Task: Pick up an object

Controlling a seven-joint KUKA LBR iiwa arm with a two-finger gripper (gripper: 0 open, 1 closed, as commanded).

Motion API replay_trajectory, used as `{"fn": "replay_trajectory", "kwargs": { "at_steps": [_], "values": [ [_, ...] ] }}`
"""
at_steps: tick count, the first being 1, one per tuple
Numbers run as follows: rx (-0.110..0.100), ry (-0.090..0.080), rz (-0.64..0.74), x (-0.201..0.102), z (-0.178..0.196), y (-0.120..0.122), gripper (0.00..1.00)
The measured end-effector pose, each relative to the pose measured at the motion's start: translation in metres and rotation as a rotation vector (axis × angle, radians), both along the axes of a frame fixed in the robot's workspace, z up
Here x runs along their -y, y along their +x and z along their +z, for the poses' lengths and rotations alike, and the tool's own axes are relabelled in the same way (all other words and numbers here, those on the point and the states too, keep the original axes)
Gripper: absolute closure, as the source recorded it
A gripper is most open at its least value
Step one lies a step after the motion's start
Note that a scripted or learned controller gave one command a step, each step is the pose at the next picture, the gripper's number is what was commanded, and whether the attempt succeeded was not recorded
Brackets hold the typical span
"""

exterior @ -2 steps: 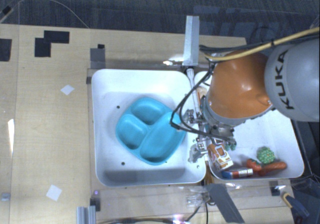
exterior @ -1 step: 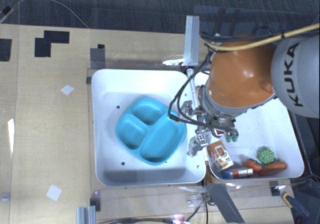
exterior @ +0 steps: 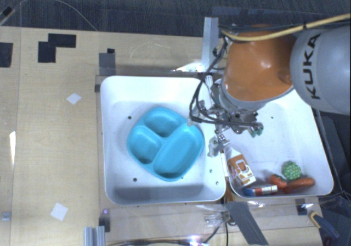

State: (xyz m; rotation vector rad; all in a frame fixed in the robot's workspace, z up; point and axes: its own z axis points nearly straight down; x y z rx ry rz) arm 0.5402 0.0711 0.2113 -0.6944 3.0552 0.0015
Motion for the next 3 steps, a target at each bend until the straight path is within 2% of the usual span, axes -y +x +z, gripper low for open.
{"fn": "replay_trajectory", "kwargs": {
  "at_steps": [1,2,3],
  "values": [
    [0.000,0.000,0.000,0.000,0.000,0.000,0.00],
    [-0.001,-0.001,-0.081,0.056,-0.012,-0.037,0.00],
    [0.002,-0.001,0.128,0.080,-0.025,0.066,0.00]
  ]
}}
